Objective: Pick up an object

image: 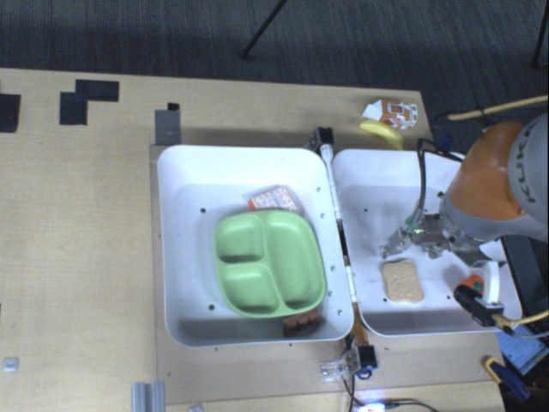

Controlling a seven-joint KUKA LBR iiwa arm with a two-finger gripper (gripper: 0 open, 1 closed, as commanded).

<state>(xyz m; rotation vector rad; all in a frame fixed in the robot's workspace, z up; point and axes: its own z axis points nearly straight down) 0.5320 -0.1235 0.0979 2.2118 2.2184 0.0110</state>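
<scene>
A tan slice-shaped object lies flat near the front of the right bin. My gripper hangs just behind it, over the bin's middle, open with nothing between its fingers. In the left bin a green divided plate lies flat. A red and white packet rests at the plate's far edge. A brown object peeks out from under its near edge.
A small orange item sits at the right bin's right side, close to the arm. A yellow object and a small printed packet lie on the bench behind the right bin.
</scene>
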